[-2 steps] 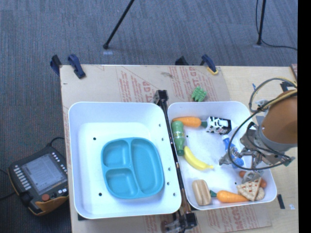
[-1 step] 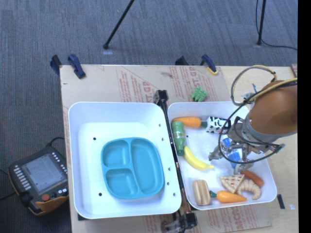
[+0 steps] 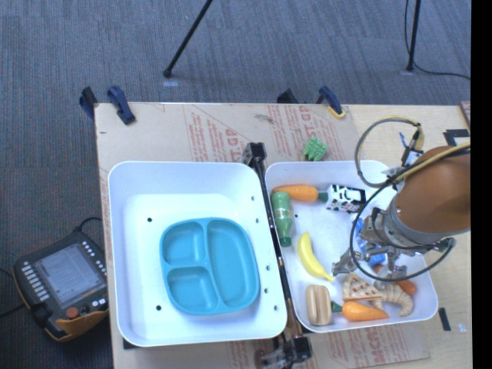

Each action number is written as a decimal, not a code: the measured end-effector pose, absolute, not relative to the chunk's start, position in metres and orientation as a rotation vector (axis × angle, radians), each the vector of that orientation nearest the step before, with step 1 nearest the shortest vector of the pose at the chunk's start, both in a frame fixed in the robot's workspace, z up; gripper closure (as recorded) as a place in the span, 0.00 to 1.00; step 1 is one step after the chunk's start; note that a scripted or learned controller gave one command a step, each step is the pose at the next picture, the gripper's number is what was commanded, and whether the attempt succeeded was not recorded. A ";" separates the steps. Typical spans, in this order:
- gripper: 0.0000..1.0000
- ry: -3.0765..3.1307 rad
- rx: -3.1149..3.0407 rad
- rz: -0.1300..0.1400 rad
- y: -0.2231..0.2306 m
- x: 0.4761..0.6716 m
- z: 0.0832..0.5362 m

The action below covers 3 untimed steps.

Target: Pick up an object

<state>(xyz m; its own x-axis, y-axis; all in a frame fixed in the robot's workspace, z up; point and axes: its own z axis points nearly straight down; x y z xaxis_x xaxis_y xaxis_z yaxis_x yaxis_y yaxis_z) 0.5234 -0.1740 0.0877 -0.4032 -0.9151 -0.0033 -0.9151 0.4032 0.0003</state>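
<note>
My gripper [image 3: 370,267] hangs low in the right bin [image 3: 323,167], fingers spread open, under the orange wrist band. A small blue object [image 3: 374,258] lies between the fingertips, not clamped. Just below them sit a waffle [image 3: 358,288], a croissant [image 3: 400,300] and a small carrot [image 3: 363,310]. A yellow banana [image 3: 310,256] lies to the gripper's left, and a bread loaf [image 3: 317,304] is near the front. Farther back are a green bottle [image 3: 282,217], a larger carrot [image 3: 296,194] and a black-and-white cow toy [image 3: 346,198].
The left bin [image 3: 127,206] holds a blue divided plate [image 3: 209,266]. A green toy [image 3: 314,149] lies on the bench behind the right bin. Clamps [image 3: 119,104] grip the bench's back edge. A teach pendant [image 3: 65,283] rests on the floor at left.
</note>
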 end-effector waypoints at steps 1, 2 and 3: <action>0.00 2.299 -2.121 0.008 -0.206 0.503 0.088; 0.00 2.280 -2.154 0.004 -0.197 0.575 0.088; 1.00 2.289 -2.141 0.008 -0.197 0.575 0.098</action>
